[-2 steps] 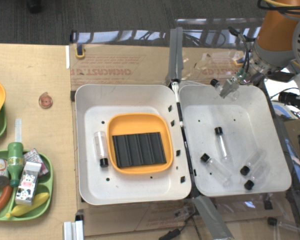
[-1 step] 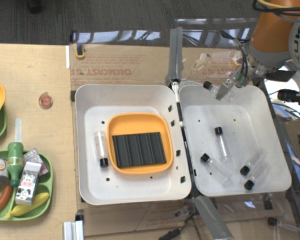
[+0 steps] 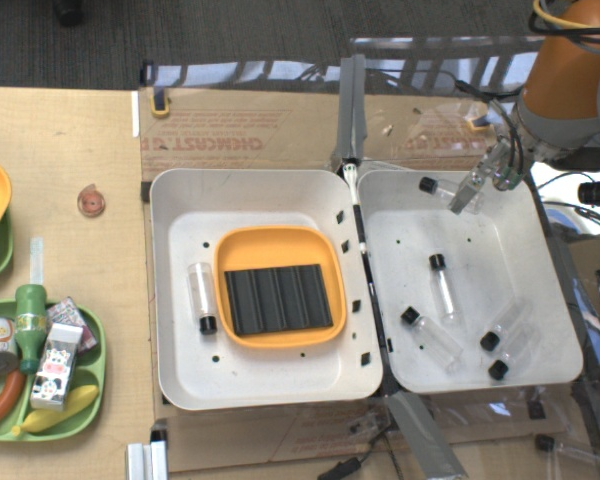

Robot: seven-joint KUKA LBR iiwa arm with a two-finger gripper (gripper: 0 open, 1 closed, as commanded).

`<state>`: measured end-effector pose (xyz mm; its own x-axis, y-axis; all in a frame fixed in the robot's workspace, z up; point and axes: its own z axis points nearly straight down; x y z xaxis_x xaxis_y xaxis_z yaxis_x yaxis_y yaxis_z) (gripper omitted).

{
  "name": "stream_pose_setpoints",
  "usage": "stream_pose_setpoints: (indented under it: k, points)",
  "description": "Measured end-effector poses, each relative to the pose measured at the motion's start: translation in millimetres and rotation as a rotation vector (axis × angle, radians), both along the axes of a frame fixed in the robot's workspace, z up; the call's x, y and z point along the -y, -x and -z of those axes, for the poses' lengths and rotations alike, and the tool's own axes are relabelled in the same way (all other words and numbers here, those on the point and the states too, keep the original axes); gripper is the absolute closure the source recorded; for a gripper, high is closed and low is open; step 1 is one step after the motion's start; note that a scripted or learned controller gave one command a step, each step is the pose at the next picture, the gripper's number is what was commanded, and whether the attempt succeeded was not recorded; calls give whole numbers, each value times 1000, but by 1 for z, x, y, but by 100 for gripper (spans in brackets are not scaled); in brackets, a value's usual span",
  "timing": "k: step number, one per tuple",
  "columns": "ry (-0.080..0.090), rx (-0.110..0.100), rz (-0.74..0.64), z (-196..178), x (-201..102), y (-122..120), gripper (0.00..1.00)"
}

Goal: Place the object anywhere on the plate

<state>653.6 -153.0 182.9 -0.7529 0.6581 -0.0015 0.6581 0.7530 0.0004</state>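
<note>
Two white bins sat side by side on the tabletop [image 3: 70, 148]; the left bin [image 3: 175, 368] held an orange plate [image 3: 276, 243] with a clear vial [image 3: 200, 295] just beside its left edge. Over the right bin [image 3: 540, 368], near scattered vials [image 3: 442, 286], the tool [image 3: 467, 196] hung, its state impossible to tell.

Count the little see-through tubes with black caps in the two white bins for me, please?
6. One tube lies in the left bin beside the yellow plate. Five are in the right bin: top, middle, lower middle, and two near the right corner. Clear ones may hide.
</note>
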Motion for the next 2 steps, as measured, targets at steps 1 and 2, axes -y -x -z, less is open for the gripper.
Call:
stream_pose_setpoints:
  k: [1, 2]
  points:
    - [1, 3, -305, -8, 24, 0, 100]
    - [2, 4, -413, 3, 69, 3, 100]
